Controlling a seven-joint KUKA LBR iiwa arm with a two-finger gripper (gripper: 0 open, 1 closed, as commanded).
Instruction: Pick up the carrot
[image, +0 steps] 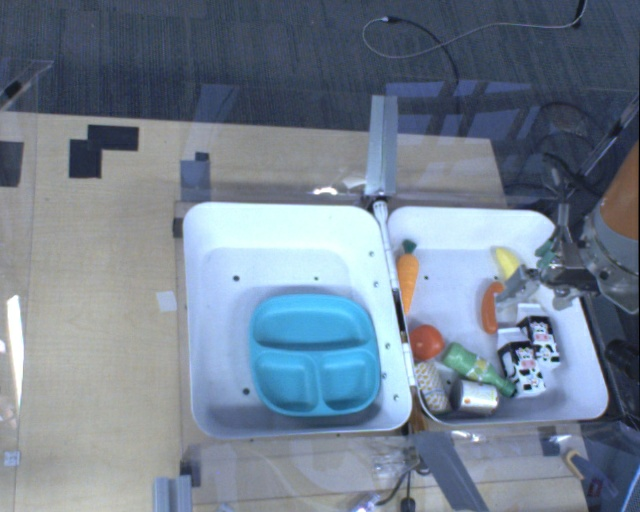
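Carrot, orange plastic with green top (408, 275), lies against the right bin's (455, 222) left wall, well apart from the gripper (540, 282) at right, whose finger state I cannot tell.

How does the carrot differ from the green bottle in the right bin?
The carrot is orange with a green top; the green bottle is green throughout. The carrot lies alone against the bin's left wall, while the bottle lies among other items near the front. The carrot runs front to back; the bottle lies diagonally. Both rest in the right bin.
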